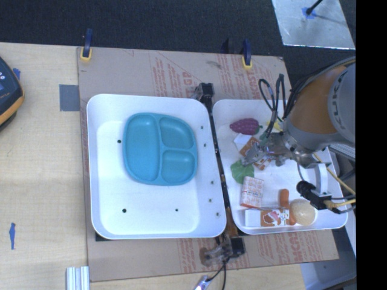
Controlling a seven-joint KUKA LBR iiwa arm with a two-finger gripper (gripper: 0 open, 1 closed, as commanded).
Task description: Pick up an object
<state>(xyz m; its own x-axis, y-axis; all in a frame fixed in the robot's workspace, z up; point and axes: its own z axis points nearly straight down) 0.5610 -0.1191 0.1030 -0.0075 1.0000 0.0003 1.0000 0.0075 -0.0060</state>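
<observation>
A divided plate (160, 148) lies in the left bin (103, 180); small items, perhaps food packets, crowd the right bin (227, 110).

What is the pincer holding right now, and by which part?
It cannot be told. The pincer is down in the right bin among small items, next to a green piece and a purple item, with no object clearly in it.

Arm (323, 110), right of frame: grey rounded casing, broad orange band. Black cables (272, 95) loop at its upper left. Dark metal gripper (261, 152), details blurred.
</observation>
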